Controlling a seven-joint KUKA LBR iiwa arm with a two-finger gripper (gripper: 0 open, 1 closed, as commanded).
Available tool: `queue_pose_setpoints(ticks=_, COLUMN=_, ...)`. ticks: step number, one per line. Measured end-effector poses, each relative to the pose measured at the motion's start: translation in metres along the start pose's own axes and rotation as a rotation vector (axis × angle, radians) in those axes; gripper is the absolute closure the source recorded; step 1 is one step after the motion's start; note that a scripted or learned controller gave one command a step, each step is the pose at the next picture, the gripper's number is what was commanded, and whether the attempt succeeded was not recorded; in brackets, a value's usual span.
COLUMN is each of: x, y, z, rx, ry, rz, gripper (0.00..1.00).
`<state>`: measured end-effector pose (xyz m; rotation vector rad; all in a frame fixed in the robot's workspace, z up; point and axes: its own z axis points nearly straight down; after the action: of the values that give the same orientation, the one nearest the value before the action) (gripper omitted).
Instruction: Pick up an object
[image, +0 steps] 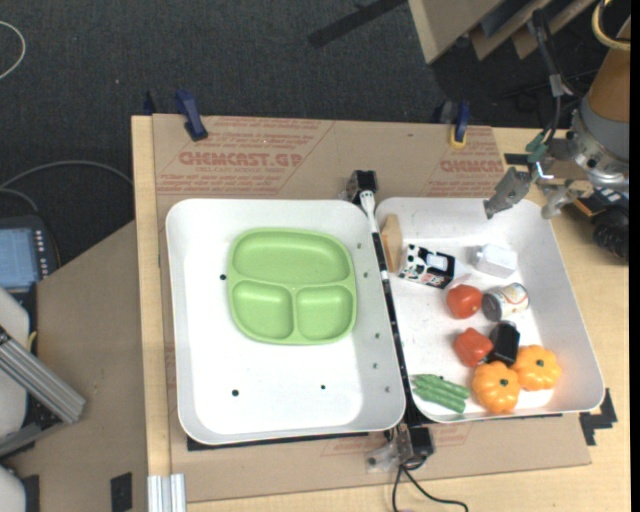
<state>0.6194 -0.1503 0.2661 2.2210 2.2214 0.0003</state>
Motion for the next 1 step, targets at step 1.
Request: queue_pose_setpoints(ticks=1, x=0.0197, y=-0.0549, z=0.1878, rx=0.008, ry=0.003, rz=0.001, gripper=0.0)
